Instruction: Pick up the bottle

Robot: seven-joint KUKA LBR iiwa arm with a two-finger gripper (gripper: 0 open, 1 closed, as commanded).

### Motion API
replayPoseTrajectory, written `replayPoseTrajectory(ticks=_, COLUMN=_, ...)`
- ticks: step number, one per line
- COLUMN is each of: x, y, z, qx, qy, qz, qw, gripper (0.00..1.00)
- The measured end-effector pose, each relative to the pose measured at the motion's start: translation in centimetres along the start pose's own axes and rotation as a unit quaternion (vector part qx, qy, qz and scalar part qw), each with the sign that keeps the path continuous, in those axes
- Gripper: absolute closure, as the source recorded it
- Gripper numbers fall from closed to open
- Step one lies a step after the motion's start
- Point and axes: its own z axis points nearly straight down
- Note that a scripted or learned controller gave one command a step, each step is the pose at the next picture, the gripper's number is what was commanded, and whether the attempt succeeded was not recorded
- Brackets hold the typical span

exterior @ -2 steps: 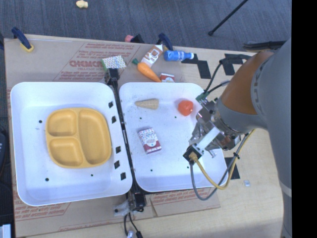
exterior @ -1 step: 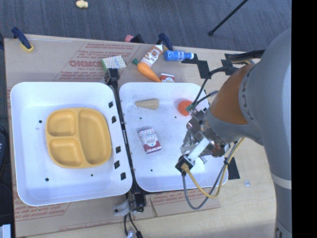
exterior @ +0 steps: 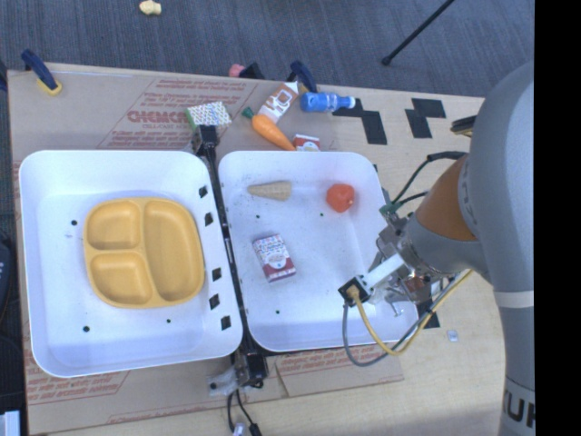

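Cardboard (exterior: 109, 94) printed in red covers the bench; the largest word begins "CHEMC", and the finer lines are too small to read. Two white bins sit on it side by side. The left bin (exterior: 36, 243) holds one yellow plate (exterior: 143, 251) with three compartments. The right bin (exterior: 318, 316) holds three things: one tan cone (exterior: 271, 190), one red ball-like fruit (exterior: 340, 197) and one small red-and-white carton (exterior: 273, 257) whose label is unreadable.

Two bottles lie outside the bins, on the cardboard behind the right bin. One is a white bottle (exterior: 279, 102) with an orange label, its print illegible. The other, a blue bottle (exterior: 324, 103), lies on its side just beside it. Close by are one orange carrot (exterior: 270, 132), one small red box (exterior: 307, 141) and one green-patterned box (exterior: 209, 113).

The gripper (exterior: 402, 286) hangs over the right bin's right rim, well apart from both bottles. Whether it is released or clenched cannot be told.
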Motion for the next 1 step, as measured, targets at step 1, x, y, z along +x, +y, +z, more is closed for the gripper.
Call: replayPoseTrajectory(ticks=1, x=1.35, y=-3.57, z=-8.36, qx=0.0, qy=0.001, qz=0.07, qw=0.9976, gripper=1.0)
